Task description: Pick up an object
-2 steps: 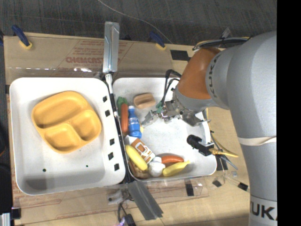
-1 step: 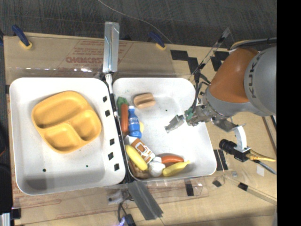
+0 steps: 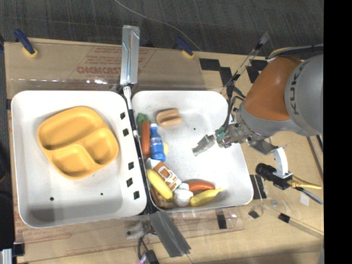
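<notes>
Overhead, the grey arm, bearing part of the name KUKA beside its orange band, is reaching in from the right. Red print on the cardboard is sitting too faint to read. A moulded yellow tray is lying in the left bin. The gripper is hanging over the right bin, nothing visible in it. Nearby are lying a bread roll, a blue bottle, an orange carton and a banana.

Hovering over the right bin with the gripper above bare floor, well apart from the hot dog bun, blue bottle and banana.
</notes>
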Controlling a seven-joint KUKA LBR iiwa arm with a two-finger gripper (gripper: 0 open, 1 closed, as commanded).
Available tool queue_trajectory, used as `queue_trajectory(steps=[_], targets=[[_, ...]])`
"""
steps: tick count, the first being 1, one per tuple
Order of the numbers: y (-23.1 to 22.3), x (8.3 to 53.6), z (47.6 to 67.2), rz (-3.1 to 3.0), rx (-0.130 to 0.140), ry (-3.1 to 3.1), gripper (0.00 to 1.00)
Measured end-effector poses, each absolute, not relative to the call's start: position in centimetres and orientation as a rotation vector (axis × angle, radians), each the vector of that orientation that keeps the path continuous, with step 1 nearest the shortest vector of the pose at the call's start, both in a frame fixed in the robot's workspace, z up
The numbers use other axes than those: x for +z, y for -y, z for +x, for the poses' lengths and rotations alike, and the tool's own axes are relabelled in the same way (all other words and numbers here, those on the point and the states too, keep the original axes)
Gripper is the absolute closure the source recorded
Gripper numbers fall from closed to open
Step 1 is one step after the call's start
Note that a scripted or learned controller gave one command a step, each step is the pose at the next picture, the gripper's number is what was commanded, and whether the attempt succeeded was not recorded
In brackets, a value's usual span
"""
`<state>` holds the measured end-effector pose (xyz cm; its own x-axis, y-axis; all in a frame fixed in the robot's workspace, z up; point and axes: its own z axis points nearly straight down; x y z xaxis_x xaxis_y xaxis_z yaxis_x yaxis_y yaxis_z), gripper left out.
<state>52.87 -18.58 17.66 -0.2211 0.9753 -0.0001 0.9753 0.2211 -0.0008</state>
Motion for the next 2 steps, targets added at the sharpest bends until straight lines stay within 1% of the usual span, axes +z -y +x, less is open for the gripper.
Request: queue_trajectory(steps=[1,2], targets=[[13.3,9.3,55.3,-1.887,0.001,2.507,0.0],[10.3,12.4,62.0,-1.987,-0.003,2.436,0.0]])
